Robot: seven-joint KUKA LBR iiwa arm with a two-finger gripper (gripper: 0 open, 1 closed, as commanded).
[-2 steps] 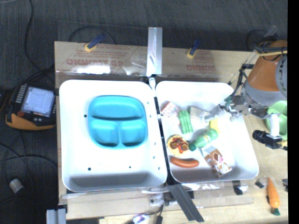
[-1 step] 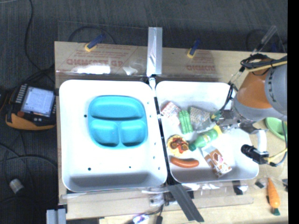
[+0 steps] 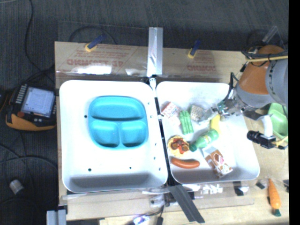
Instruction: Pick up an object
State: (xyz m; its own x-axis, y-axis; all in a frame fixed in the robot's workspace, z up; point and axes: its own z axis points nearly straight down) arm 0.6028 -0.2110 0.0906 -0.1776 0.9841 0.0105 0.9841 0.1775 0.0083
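Observation:
My gripper (image 3: pixel 222 109) reaches in over the right bin's (image 3: pixel 243 172) upper right part, at the end of the grey arm with the orange band. It hangs just above a small yellow piece (image 3: pixel 214 122) and to the right of a crumpled silvery packet (image 3: pixel 197 112). Nothing can be seen held in it. Lower in the same bin lie a green bottle (image 3: pixel 205 138), a green ribbed vegetable (image 3: pixel 186 122), a red and white packet (image 3: pixel 169 109), a round pizza-like toy (image 3: pixel 178 145), a sausage (image 3: pixel 185 162) and a small carton (image 3: pixel 218 162).
The left bin (image 3: pixel 75 172) holds a blue divided tray (image 3: pixel 118 121). Outside the bins, a green object (image 3: pixel 277 118) and an orange carrot (image 3: pixel 274 198) lie on the bench at the right. A small screen device (image 3: pixel 35 104) sits on the floor at the left.

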